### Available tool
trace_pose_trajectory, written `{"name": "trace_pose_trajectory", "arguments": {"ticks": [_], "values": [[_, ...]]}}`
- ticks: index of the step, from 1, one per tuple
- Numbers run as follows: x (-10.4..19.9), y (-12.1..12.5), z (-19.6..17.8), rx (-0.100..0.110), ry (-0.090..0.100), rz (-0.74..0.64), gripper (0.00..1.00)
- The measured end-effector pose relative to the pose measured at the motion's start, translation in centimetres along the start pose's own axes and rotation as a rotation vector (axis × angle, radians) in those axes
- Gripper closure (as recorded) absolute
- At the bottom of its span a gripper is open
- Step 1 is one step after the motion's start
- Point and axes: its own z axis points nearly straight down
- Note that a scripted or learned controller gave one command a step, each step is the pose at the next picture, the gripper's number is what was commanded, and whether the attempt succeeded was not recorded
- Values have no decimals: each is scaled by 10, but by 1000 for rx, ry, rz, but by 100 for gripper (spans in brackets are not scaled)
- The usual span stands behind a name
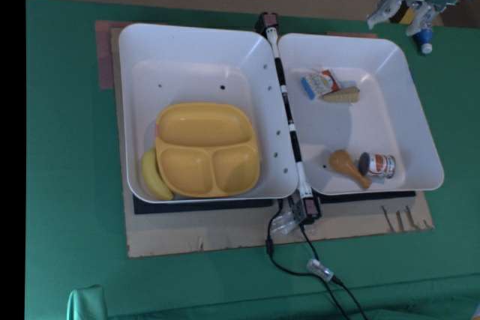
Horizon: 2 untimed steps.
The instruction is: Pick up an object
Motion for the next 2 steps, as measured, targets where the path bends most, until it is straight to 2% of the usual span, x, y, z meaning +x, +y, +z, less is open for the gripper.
{"name": "trace_pose_trajectory", "arguments": {"ticks": [1,2], "values": [[-8,7,149,1,-3,-1,0],[31,16,175,7,-10,-1,0]]}}
